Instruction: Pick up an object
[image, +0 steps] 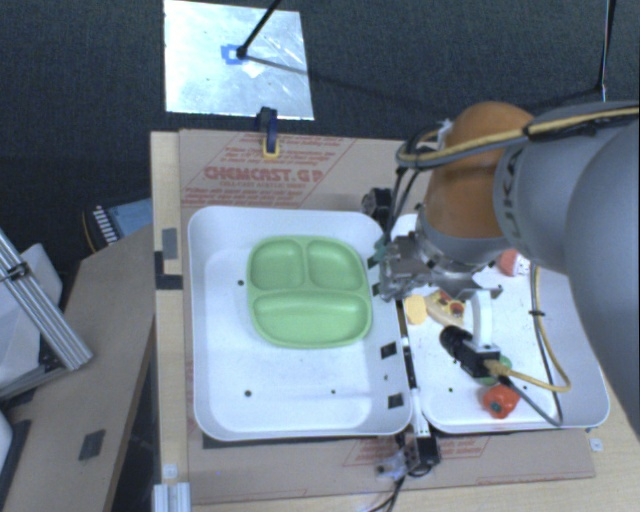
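Camera view: the step in hand looks like the reach down to a pick, with nothing lifted yet. The claw (402, 278) hangs low over the near-left corner of the right bin (565, 405), at the wall it shares with the left bin (300, 405). The wrist hides its tip, so I cannot tell whether it is spread or pressed together, and I see nothing held in it.

The likeliest targets lie just beside it in the right bin: a small yellow piece (415, 310) and a pale slice with red spots (447, 301). A red toy fruit (500, 401) sits nearer the front edge, and a pink-red piece (511, 263) lies by the arm.

The next move calls for settling squarely over the yellow piece, clear of the bin wall.

The arm (575, 200) comes in from the right, its orange band (475, 185) bent steeply downward. A green divided plate (305, 292) lies in the left bin, apart from the claw.
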